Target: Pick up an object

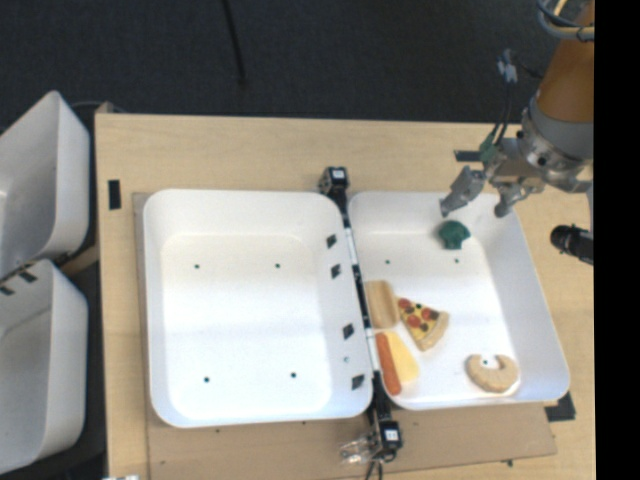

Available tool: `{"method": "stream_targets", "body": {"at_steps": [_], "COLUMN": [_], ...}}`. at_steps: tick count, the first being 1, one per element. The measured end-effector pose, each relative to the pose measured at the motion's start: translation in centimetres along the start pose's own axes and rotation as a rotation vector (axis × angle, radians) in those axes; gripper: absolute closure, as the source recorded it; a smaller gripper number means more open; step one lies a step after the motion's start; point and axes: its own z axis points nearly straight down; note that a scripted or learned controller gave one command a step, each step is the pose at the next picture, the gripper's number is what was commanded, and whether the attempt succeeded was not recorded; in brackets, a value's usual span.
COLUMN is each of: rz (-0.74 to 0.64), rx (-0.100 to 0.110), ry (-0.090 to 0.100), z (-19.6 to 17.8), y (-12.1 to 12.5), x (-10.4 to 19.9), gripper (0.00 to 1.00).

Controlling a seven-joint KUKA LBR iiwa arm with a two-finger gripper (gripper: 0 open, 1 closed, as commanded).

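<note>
hovering over the far corner of the right bin, the gripper has its two fingers spread wide with nothing between them. just below it a small green lump lies on the bin floor, while a pizza slice, a hot dog and a bitten cookie lie nearer the front.

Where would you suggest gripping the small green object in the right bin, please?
Probably across its middle, coming straight down. The green object is a small rounded lump lying apart from the other items and from the right bin's walls, so the gripper, open close above it, has room on both sides.
</note>
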Motion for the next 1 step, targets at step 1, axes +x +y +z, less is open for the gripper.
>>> {"method": "stream_targets", "body": {"at_steps": [1], "rz": [0.001], "rx": [0.015], "ry": [0.004], "z": [11.56], "y": [-6.6], "x": [3.41], "gripper": [0.0]}}
